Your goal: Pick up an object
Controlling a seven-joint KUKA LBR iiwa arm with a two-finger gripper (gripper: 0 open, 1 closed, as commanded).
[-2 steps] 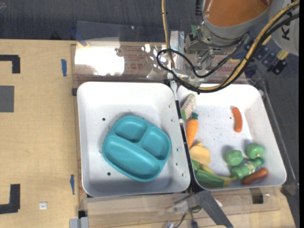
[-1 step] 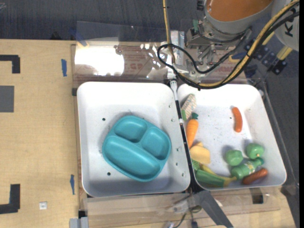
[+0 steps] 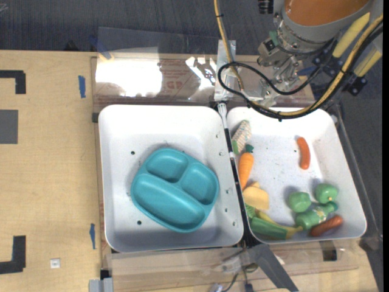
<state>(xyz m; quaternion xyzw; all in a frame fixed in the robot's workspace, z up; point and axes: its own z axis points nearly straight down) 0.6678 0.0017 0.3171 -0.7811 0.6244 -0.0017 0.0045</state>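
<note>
— What do we see, biggest things first?

— We see a light brown wooden bench (image 3: 42,163) with black marks and bits of blue tape. On it sit two smooth white bins. The left bin (image 3: 115,126) holds a shiny teal plate (image 3: 175,189) with rounded corners and three sections.

— And the right bin (image 3: 276,135)?

— It holds small toy foods. An orange carrot (image 3: 245,168) and a striped corn cob (image 3: 241,135) lie along its left wall. A yellow piece (image 3: 256,196) sits below them. A little red sausage (image 3: 303,152) lies alone near the top. Green peppers (image 3: 313,202) bunch in the lower corner.

— The gripper (image 3: 281,66)?

— It hangs above the right bin's back edge, with yellow and black cables around it. We cannot tell if it is clenched. We cannot read any words.
</note>
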